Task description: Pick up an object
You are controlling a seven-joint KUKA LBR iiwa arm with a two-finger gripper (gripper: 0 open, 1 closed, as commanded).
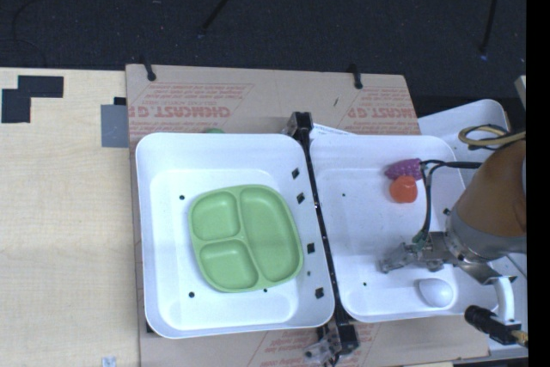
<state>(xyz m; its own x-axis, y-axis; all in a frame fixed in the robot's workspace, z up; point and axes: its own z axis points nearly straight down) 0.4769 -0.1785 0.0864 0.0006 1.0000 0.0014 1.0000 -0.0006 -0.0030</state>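
Observation:
My gripper [394, 260] hangs low over the right bin [361, 159], in its front half, pointing left from the arm's wrist. A white egg-shaped object [436, 292] lies just to its front right, close to the bin's front wall. An orange round object [403, 190] sits toward the bin's back right, with a purple object [404, 169] touching it from behind. Both are well apart from the gripper. Nothing shows in the gripper's grasp.
The left bin [163, 159] holds a green three-compartment plate [245, 237]. A black divider [314, 219] runs between the bins. The grey arm with its orange band [498, 193] covers the right bin's right edge. Cardboard [258, 103] lies under the bins.

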